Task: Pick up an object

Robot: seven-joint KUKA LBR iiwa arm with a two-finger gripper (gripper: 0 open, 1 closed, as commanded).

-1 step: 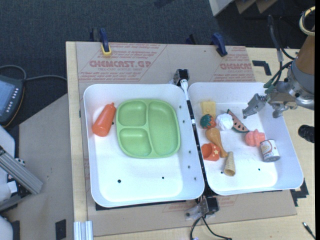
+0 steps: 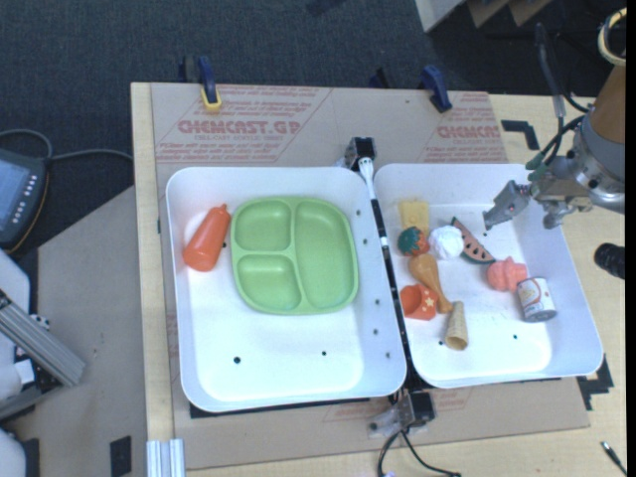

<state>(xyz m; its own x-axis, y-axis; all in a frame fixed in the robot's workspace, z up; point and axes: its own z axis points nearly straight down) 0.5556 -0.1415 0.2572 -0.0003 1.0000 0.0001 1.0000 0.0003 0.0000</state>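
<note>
Toys crowd the right bin (image 2: 571,341): a yellow block (image 2: 414,213), a green ball (image 2: 410,238), a white ball (image 2: 446,243), a watermelon slice (image 2: 475,247), a carrot (image 2: 429,273), a red piece (image 2: 418,303), an ice-cream cone (image 2: 455,326), a pink toy (image 2: 507,273) and a small can (image 2: 537,299). My fingers (image 2: 509,205) hang over that bin's far side, above and right of the watermelon slice; I cannot tell how wide they stand, and nothing shows between them. The left bin (image 2: 199,356) holds a green divided plate (image 2: 295,254) and an orange bottle (image 2: 206,238) beside it.
</note>
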